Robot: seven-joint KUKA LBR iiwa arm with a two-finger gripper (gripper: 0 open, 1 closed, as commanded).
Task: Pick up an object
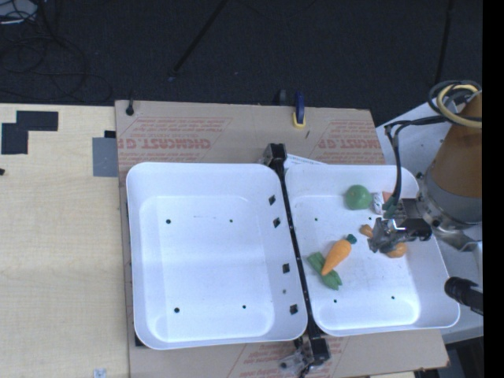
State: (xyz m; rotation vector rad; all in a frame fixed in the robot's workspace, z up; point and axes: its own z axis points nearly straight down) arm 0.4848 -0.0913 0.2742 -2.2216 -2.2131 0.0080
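Right white bin [409,309] holds a carrot [337,254] lying diagonally, leaves lower-left; tool [386,239] state unclear

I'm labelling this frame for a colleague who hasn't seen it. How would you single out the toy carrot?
Look in the right bin of the two white ones. Near its middle lies the carrot, orange and tapered with a green top, tilted across a green piece; the round green ball sits farther back.

A blue clamp [299,109] grips the cardboard sheet's [205,136] far edge.
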